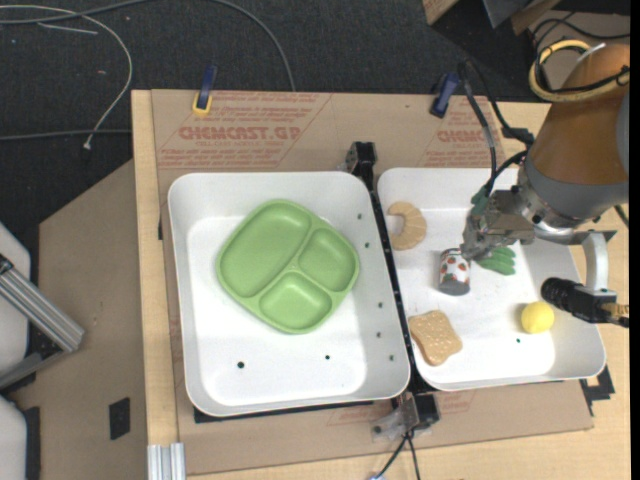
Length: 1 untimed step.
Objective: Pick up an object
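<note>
My gripper hangs low over the middle of the right bin, on the arm coming in from the right. A green leafy item lies directly beneath it, partly hidden by the gripper. Just to its left stands a small red, white and grey object. A tan curved pastry lies at the bin's far left. A slice of toast rests near the front edge, and a yellow lemon sits at the front right.
The left bin holds a green divided plate. A black divider clamp sits between the bins at the back. A black fitting juts in at the right bin's right rim.
</note>
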Each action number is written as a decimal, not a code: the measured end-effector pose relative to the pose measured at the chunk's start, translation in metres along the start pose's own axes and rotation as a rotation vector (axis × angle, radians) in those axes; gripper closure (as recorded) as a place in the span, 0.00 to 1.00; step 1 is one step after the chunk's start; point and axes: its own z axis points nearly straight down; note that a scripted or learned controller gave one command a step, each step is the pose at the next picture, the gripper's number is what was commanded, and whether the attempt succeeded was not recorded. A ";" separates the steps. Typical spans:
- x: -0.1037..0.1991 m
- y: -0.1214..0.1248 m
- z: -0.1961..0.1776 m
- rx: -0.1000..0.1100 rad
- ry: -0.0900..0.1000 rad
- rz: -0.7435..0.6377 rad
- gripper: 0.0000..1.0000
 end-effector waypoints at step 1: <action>0.053 -0.006 0.011 0.001 0.000 0.001 1.00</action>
